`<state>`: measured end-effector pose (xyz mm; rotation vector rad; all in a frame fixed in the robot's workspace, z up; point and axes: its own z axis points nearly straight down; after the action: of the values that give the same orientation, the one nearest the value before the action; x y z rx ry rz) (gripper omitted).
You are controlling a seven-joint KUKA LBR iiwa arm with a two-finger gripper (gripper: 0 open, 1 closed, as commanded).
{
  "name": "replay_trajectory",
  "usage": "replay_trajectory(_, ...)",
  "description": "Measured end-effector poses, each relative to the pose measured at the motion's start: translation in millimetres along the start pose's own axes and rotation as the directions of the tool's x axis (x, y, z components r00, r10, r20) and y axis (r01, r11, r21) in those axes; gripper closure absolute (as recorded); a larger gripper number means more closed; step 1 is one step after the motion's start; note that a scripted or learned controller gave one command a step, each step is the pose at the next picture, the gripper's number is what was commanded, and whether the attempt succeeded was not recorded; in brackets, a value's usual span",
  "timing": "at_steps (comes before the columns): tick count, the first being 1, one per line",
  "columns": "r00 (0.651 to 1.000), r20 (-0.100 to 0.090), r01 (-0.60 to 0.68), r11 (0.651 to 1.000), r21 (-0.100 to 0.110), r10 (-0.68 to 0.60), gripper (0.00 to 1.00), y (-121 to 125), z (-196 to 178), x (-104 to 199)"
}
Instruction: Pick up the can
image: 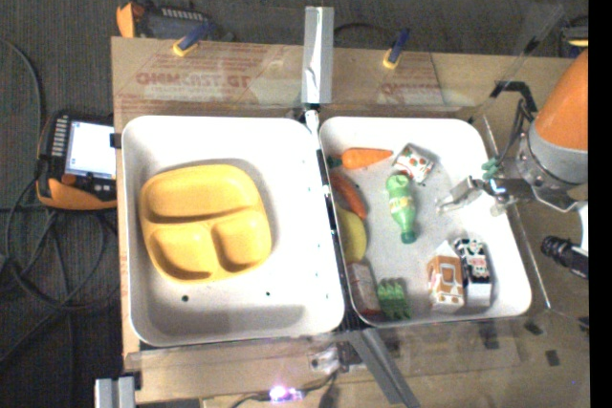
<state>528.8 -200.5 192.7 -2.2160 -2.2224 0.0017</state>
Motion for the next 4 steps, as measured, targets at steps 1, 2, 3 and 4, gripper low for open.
replay_trajectory(1, 1.000, 0.001, 0.011, 1.000, 0.000, -0.011, 0.00, 80.7, 54.1, 0.7)
replay_trajectory(2, 0.951, 0.006, 0.309, 0.951, -0.001, -0.309, 0.00, 96.7, 36.7, -23.8)
replay_trajectory(3, 0.992, 0.004, -0.124, 0.992, -0.008, 0.124, 0.00, 142.3, 103.2, 4.1)
replay_trajectory(4, 0.993, 0.003, -0.121, 0.993, -0.012, 0.121, 0.00, 108.9, 102.1, -2.5)
